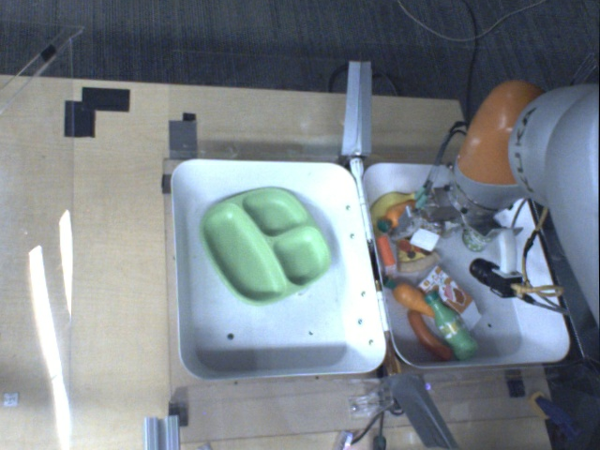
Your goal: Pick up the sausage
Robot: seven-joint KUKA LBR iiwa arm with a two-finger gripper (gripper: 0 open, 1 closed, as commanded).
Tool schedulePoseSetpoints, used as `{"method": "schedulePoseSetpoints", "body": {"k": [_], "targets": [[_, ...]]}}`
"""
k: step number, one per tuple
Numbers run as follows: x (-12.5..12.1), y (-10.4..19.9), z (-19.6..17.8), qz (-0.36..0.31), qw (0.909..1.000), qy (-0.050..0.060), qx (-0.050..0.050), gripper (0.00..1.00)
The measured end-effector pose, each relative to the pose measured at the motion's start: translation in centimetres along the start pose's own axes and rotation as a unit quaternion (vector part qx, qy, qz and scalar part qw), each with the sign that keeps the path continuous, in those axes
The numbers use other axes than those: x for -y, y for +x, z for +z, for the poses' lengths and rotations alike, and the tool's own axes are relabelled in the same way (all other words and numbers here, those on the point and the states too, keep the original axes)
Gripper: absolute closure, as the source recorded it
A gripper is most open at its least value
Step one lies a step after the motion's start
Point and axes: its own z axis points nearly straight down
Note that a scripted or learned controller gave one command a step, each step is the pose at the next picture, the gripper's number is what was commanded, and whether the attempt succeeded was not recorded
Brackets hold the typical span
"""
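Observation:
The sausage (pixel 426 335) is a red-brown piece lying near the front of the right bin (pixel 534 340), partly under a green bottle (pixel 450 324). My gripper (pixel 425 216) is low in the back left of that bin, over a cluster of toy foods and well behind the sausage. The grey wrist with its orange band (pixel 492 148) hides the gripper's upper part. Nothing can be seen held in it.
A banana (pixel 389 202), an orange-red stick (pixel 384 249) by the dividing wall, a carrot (pixel 410 296) and a printed packet (pixel 444 286) crowd the right bin's left half. The left bin (pixel 197 336) holds a green divided plate (pixel 267 244).

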Motion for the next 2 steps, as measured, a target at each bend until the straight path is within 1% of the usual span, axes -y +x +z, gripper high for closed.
{"method": "schedulePoseSetpoints", "body": {"k": [1, 2], "targets": [[4.3, 1.3, -0.1, -0.007, 0.9999, -0.007, 0.002, 0.0], [-1.7, -1.4, -0.1, -0.038, 0.9993, -0.004, 0.003, 0.0]]}}
